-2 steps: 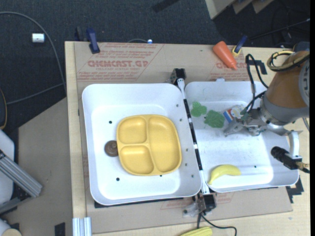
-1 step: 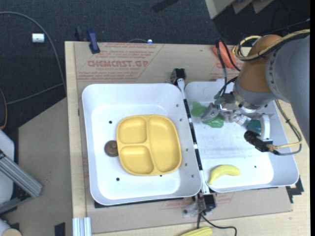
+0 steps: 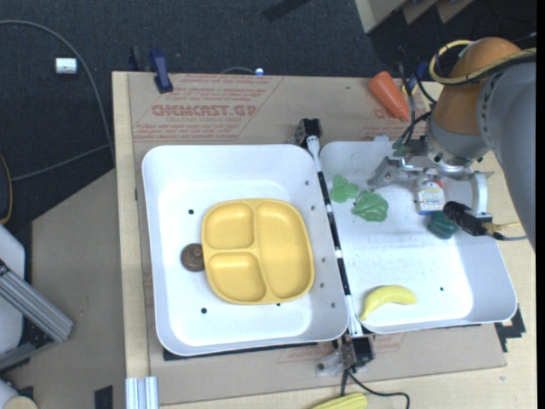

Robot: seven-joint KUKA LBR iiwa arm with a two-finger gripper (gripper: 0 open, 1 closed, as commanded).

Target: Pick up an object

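Note:
My gripper [image 3: 428, 186] hangs over the far part of the right bin [image 3: 477, 301], below the grey arm and its orange band. Its two fingers [image 3: 381, 174] are spread wide, so it is open. A small white item with an orange and blue label [image 3: 431, 198] lies in the bin between the spread fingers, not gripped. A dark teal object [image 3: 443, 225] sits just in front of it. Two green pieces [image 3: 370, 205] lie to the left of the gripper. A yellow banana [image 3: 388, 298] rests near the bin's front edge.
The left bin [image 3: 162, 194] holds a yellow divided plate [image 3: 255, 250] and a small brown round object [image 3: 193, 256] beside it. An orange carrot-like item [image 3: 389, 95] lies on the cardboard behind the right bin. A black divider runs between the bins.

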